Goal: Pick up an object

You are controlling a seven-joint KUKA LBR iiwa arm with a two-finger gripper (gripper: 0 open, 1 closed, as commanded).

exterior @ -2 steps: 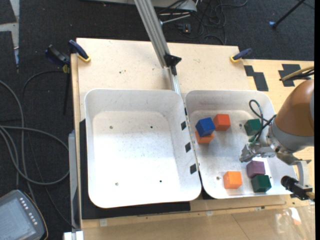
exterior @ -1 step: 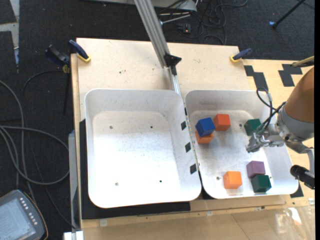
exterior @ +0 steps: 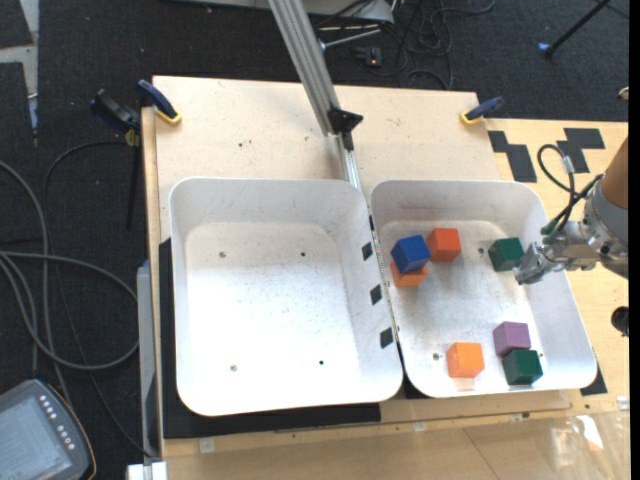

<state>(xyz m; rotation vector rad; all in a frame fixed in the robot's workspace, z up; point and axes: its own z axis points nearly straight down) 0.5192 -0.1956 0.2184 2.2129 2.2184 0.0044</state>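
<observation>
So the closest thing to the gripper (exterior: 527,271) is a dark green block (exterior: 506,253) up near the right bin's (exterior: 570,313) far right side, and the gripper sits right next to it, touching or nearly so. Whether the fingers are spread or pinched is impossible to tell, too small and dark from this angle.

Rest of that bin: a blue block (exterior: 410,252) sitting on or against an orange block (exterior: 408,274) near the left wall, another orange block (exterior: 444,243) just beside the blue one, then toward the front an orange cube (exterior: 465,359), a purple block (exterior: 512,336) and a second green block (exterior: 522,366) touching the purple one.

The left bin (exterior: 190,308) sits alongside, and both rest on a pale wooden surface (exterior: 260,128) with clamps at the back corners. The arm (exterior: 600,218) comes in from the right edge.
</observation>
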